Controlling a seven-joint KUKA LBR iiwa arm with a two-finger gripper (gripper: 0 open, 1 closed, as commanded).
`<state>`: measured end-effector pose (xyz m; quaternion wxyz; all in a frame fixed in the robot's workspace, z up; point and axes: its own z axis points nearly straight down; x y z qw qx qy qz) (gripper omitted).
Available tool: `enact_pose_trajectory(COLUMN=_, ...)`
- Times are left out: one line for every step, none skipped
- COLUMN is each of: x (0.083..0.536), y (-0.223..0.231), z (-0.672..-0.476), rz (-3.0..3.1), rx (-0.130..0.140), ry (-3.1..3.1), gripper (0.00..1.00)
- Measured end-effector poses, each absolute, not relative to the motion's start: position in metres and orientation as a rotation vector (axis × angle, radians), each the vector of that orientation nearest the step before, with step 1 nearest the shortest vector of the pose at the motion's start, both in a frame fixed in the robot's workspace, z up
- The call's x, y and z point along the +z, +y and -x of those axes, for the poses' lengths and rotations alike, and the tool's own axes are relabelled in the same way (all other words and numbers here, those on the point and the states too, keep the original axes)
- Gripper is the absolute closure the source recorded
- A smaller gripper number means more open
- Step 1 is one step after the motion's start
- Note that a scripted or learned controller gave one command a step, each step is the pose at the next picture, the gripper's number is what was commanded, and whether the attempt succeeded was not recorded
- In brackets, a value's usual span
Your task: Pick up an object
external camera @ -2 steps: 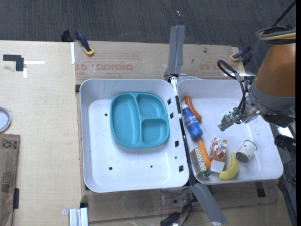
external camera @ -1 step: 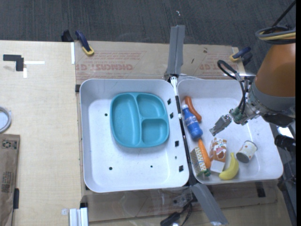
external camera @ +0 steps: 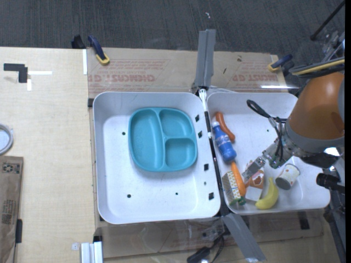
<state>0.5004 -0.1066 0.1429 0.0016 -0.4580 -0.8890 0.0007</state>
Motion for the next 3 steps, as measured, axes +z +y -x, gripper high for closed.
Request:
enact_pose_trajectory(x=0.100, y=-0.104, z=-0.489, rz=1.463, rx=-0.007, ry=-2.801, gripper=0.00)
enact_pose_trajectory(x=0.107, y=-0.106, z=-0.489, rz=1.472, rx=-0.005, ry=-2.799, gripper=1.00)
enact_pose_trajectory(x=0.227, y=-0.022, z=-0.522, rz=1.483, rx=0.003, ry=-2.768, gripper=1.00)
